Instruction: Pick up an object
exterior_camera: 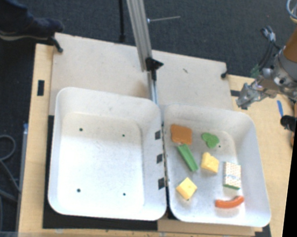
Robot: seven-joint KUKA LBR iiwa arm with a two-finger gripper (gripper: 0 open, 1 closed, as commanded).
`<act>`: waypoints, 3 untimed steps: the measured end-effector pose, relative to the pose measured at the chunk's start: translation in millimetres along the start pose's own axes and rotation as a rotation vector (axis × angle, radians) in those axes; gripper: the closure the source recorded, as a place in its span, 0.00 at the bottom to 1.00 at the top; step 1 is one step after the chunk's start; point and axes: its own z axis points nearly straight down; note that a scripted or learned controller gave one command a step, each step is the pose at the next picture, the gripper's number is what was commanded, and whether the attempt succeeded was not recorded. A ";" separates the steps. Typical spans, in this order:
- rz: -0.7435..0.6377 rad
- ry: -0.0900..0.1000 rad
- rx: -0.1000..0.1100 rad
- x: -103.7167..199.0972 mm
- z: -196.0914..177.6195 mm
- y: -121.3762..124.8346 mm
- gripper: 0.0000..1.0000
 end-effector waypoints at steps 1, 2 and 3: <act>0.000 0.000 0.008 44.0 9.6 -7.8 1.00; 0.000 0.001 0.008 92.7 19.6 -8.9 1.00; -0.001 0.002 0.009 144.5 29.5 -15.6 1.00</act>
